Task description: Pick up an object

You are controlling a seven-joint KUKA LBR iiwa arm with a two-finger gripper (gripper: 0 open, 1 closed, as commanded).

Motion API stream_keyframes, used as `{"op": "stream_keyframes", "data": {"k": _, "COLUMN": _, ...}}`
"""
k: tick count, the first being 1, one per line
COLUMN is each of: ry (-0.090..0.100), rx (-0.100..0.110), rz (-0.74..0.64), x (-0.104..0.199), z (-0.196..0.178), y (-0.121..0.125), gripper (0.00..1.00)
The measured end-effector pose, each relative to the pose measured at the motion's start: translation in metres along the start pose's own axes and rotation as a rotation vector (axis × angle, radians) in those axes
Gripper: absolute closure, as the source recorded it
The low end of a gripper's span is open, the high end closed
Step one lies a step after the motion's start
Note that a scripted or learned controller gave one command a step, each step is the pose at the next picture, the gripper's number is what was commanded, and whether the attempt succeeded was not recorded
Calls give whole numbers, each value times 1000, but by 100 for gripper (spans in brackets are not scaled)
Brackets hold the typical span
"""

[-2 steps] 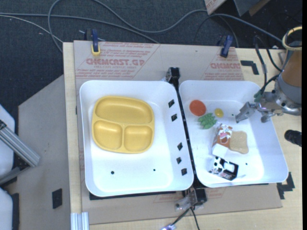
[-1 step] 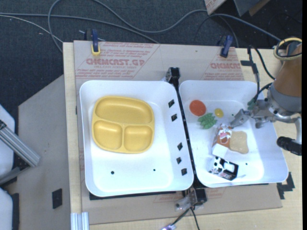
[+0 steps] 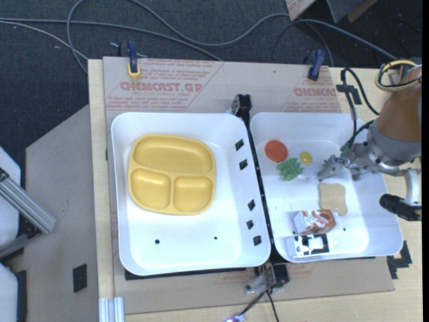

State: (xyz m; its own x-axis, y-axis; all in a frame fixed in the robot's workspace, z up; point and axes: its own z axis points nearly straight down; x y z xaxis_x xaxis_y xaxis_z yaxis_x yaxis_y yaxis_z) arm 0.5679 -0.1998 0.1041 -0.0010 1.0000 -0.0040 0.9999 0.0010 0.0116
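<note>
Reading "CHEMCAST GP" on board [image 3: 167, 86] behind white bins [image 3: 127, 180].

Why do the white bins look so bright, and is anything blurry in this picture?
In the camera view, even overhead light washes out the left white bin and right white bin, leaving only faint shadows; the yellow three-section plastic plate stays crisp, with soft highlights on its ridges; the small printed packet and the grey metal claw look slightly soft.

Plate [image 3: 172, 174] in left bin [image 3: 127, 233] — toys [image 3: 289, 169] right.
</note>
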Motion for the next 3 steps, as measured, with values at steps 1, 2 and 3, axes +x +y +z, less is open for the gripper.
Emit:
{"op": "stream_keyframes", "data": {"k": 1, "ry": 4, "rx": 8, "rz": 1, "x": 1, "z": -6, "y": -2, "gripper": 100}}
{"op": "stream_keyframes", "data": {"k": 2, "ry": 2, "rx": 6, "rz": -1, "x": 3, "z": -51, "y": 6, "gripper": 100}}
{"op": "stream_keyframes", "data": {"k": 3, "ry": 2, "rx": 5, "rz": -1, "x": 3, "z": -96, "y": 11, "gripper": 100}}
